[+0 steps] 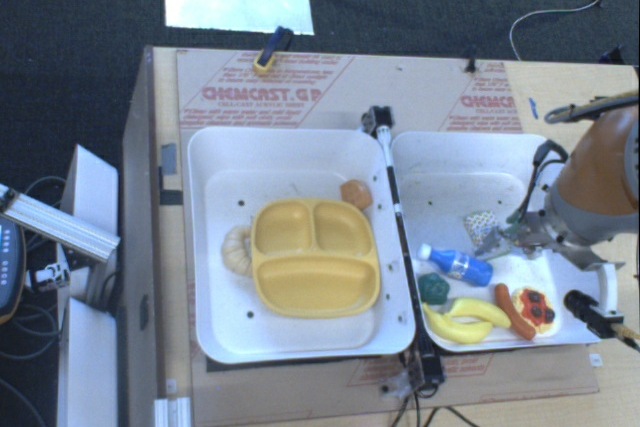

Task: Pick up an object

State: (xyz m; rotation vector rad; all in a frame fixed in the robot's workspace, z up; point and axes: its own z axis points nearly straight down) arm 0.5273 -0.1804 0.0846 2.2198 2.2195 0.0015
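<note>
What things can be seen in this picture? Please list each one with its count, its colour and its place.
bins: 2, white, side by side on the bench
divided tray: 1, yellow, middle of the left bin
round tan object: 1, orange-brown, left bin, beside the tray's far right corner
pale lumpy object: 1, cream, left bin, against the tray's left edge
bottle: 1, blue with white cap, lying in the right bin
green object: 1, dark green, right bin, near the divider
banana: 1, yellow, right bin, front edge
sausage: 1, red-brown, right of the banana
pizza slice: 1, red and yellow, front right corner
patterned object: 1, grey-white, beside the gripper
gripper: 1, grey, low over the right bin
</note>
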